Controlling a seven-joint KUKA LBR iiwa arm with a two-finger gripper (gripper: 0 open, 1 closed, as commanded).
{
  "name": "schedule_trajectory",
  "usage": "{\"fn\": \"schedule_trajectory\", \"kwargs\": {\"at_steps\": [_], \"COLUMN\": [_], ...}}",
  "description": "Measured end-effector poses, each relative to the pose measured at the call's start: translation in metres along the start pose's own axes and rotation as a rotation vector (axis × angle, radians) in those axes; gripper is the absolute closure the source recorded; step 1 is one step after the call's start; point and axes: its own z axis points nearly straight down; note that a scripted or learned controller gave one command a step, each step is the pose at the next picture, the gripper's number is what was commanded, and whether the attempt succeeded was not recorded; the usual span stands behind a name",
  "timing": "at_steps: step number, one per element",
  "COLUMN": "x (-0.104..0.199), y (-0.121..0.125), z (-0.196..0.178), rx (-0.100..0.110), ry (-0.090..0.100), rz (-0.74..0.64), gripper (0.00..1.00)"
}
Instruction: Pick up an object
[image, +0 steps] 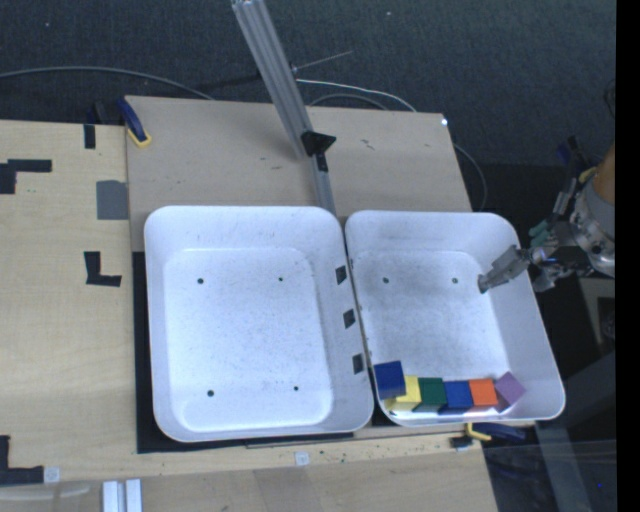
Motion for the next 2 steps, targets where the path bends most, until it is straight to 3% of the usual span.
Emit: {"fn": "schedule_trajectory", "kwargs": {"at_steps": [1, 2], "x": [0.058, 0.104], "y": [-0.013, -0.004], "z": [-0.091, -0.188], "rx": [-0.009, -0.009], "ry": [0.0, -0.001], "rz": [-0.006, -0.004], "gripper": [0.0, 0.0]}}
